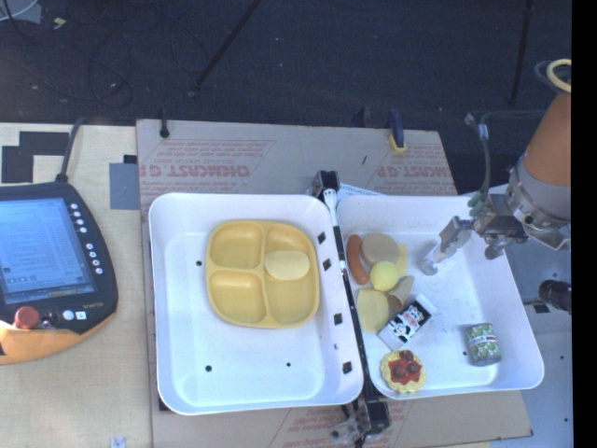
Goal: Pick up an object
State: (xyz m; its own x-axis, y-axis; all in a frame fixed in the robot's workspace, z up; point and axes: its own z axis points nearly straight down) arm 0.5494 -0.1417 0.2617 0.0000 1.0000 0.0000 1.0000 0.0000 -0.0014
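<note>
Grey jaws (435,261) above right bin (522,343)

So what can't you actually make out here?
- Arm: cut off by the right edge of the camera view.
- Gripper: too small to tell open or shut.
- Carton print: too small to read.
- Pile of food: pieces overlap, lower ones partly hidden.

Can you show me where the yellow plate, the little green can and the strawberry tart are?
yellow plate (244,297): camera view, bare lower-left compartment.
little green can (482,343): camera view, middle of its side.
strawberry tart (404,369): camera view, red topping.
</note>
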